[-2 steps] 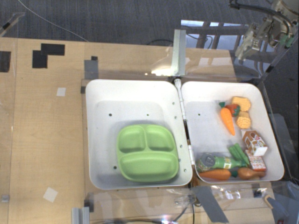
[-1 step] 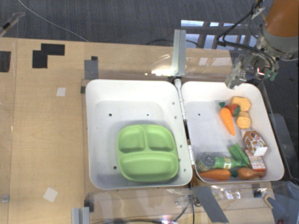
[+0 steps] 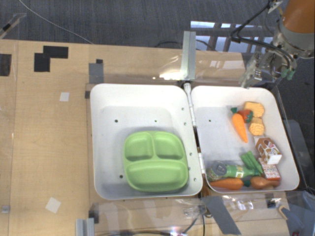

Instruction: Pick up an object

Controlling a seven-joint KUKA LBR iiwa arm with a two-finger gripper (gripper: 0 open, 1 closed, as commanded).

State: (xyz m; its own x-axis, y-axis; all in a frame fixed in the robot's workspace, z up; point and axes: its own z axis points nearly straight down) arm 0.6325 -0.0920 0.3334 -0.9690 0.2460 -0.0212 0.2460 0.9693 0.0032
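Observation:
My gripper (image 3: 266,72) hangs above the far right corner of the right bin (image 3: 212,107), with nothing seen in it. Below it in that bin lie an orange toy carrot (image 3: 239,127) and two yellow pieces (image 3: 254,108) (image 3: 256,127). Nearer the front sit a small red and white carton (image 3: 268,150), a green vegetable (image 3: 251,161), a green bottle (image 3: 227,171) and an orange sausage-like piece (image 3: 226,184). All of these lie apart from the gripper.
The left bin (image 3: 110,112) holds a green divided plate (image 3: 155,160). A metal post (image 3: 189,58) stands behind the seam between the bins. The wooden bench (image 3: 44,146) stretches to the left. Cables run near the arm (image 3: 298,14).

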